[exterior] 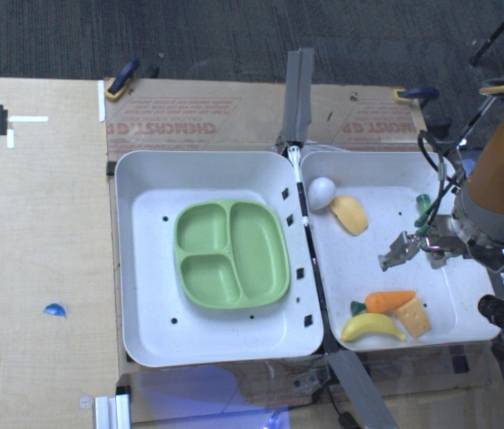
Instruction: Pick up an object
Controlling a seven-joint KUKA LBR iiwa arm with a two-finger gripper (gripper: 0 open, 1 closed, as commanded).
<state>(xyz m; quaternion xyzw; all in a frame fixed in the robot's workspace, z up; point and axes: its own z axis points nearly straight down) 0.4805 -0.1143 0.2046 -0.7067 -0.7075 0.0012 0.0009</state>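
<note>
My gripper (395, 250) hangs over the middle of the right bin (386, 172), reaching in from the right, open with nothing between its fingers. Below it, near the bin's front wall, lie an orange carrot (390, 301), a yellow banana (372, 328) and a tan wedge (414, 317), close together. Up and to the left of the gripper are a yellow lump (349, 214) and a white egg (322, 192). A small green item (423, 206) peeks out behind the wrist cables.
The left bin (145, 239) holds a green divided plate (231, 254). A grey bar (298, 96) rises at the back between the two bins. Cardboard lies behind the bins, and a small blue piece (54, 310) sits on the bench at the left.
</note>
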